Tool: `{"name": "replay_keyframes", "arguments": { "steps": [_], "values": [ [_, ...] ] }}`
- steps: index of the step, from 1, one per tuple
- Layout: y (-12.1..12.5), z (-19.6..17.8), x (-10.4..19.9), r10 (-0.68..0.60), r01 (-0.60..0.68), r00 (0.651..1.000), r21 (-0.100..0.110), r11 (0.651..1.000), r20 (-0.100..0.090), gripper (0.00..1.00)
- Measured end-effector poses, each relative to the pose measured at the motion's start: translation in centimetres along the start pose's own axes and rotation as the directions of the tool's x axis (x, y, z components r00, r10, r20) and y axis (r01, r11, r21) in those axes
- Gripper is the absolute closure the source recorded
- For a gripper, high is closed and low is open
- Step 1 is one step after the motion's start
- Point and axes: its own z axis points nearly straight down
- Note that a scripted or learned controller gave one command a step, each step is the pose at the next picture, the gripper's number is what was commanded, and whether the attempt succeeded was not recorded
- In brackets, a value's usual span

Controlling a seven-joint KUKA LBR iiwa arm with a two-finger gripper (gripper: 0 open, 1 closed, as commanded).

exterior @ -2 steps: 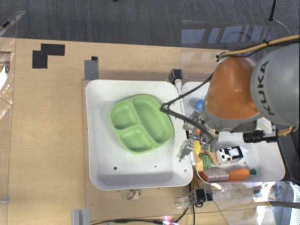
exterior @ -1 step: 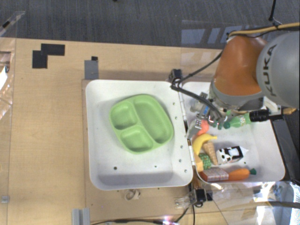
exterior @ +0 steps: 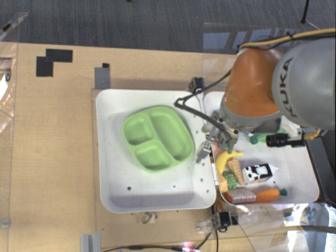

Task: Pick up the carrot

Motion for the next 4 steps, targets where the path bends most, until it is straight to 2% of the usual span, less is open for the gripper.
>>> {"name": "replay_keyframes", "arguments": {
  "steps": [1, 2, 3, 4],
  "values": [
    [-0.1, 0.0, 0.0, 0.001, -0.001, 1.000, 0.001, 1.000, 0.001, 0.00],
    [-0.6, -0.1, -4.7, -0.137, 0.137, 0.991, 0.001, 0.991, 0.005, 0.00],
    [-2.9, -6.7, -13.9, -0.241, 0.241, 0.970, 0.003, 0.970, 0.013, 0.00],
    [2.5, 0.1, -3.9, 0.010, -0.010, 1.000, 0.001, 1.000, -0.004, 0.00]
  ]
}}
